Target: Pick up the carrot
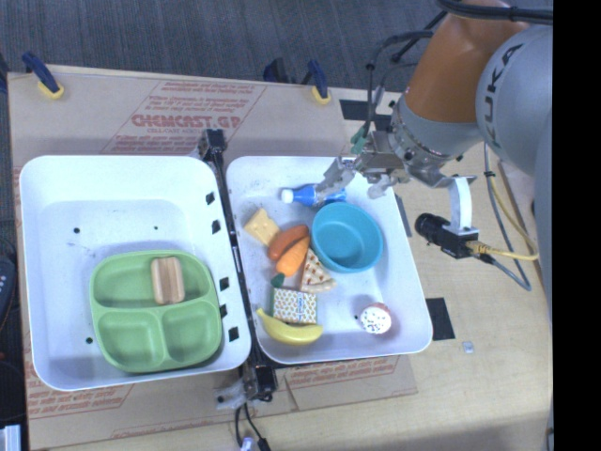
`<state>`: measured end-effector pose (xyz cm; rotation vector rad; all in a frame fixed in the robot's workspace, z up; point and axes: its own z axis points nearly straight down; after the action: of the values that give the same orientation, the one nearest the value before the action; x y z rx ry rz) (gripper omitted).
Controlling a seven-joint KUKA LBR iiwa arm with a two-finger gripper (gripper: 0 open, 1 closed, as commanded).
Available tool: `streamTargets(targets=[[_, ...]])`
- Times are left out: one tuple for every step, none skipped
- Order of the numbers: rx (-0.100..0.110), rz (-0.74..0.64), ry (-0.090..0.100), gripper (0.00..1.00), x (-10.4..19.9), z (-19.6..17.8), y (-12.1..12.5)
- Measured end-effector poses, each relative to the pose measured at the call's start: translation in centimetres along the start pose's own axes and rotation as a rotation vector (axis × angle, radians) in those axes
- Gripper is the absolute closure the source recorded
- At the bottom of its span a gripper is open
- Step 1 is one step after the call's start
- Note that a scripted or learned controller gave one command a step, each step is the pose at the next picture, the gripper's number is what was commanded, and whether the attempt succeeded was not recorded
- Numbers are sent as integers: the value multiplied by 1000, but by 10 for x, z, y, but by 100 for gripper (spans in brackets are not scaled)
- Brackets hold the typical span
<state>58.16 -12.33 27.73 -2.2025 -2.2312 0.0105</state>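
Carrot, orange and tapered, lies mid-right bin beside the blue bowl. "CHEMCAST" is printed in red on cardboard along the table's far edge. Tool spread wide, holding nothing.

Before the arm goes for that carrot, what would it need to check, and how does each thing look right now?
1. Carrot in sight: ok; it lies in the right bin, near the middle.
2. Gripper over the carrot: not ok; it hangs above the bin's far edge, by the blue-and-white object.
3. Nothing between the fingers: ok; the gap looks free.
4. Room around the carrot: not ok; the blue bowl, a reddish sausage-shaped piece and the pizza slice crowd it.
5. Fingers wide enough for the carrot: cannot tell.
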Motion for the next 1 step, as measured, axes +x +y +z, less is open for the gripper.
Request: streamTargets(targets=[[-2,-62,-1,0,13,187,-17]])
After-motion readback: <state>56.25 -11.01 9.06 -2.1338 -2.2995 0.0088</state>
